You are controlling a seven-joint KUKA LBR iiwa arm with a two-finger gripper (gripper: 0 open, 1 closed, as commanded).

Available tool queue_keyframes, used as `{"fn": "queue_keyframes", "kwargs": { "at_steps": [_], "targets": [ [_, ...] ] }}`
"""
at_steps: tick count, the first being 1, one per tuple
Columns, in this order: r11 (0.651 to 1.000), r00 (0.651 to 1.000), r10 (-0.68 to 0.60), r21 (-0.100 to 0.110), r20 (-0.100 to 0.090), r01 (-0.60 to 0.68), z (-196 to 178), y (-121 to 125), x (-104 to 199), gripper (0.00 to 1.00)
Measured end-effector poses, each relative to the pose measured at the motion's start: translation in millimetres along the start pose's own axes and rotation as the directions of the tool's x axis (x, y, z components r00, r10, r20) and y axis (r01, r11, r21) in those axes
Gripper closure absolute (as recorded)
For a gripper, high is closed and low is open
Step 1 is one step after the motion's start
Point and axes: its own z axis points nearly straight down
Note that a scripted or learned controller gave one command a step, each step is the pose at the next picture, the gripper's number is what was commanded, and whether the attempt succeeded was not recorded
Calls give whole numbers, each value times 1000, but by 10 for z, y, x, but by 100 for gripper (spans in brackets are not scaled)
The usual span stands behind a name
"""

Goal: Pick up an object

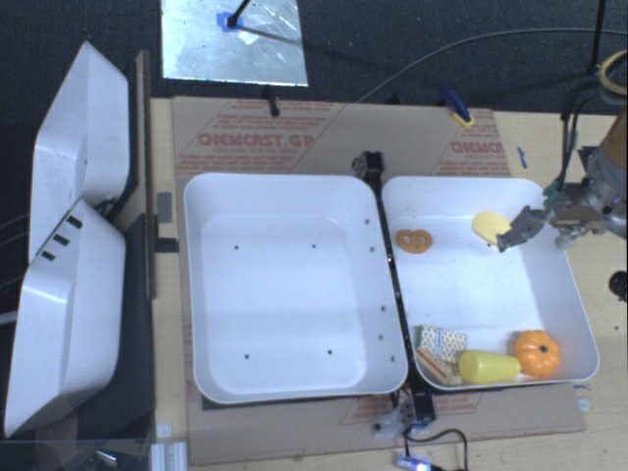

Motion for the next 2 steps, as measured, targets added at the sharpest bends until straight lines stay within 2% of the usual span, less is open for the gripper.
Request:
{"fn": "queue_keyframes", "kwargs": {
  "at_steps": [1, 2],
  "targets": [
    [1000, 1000, 1, 3, 0, -1, 563, 474, -462, 0],
    [1000, 1000, -23, 0, 0, 23, 455, 405, -288, 0]
  ]
}}
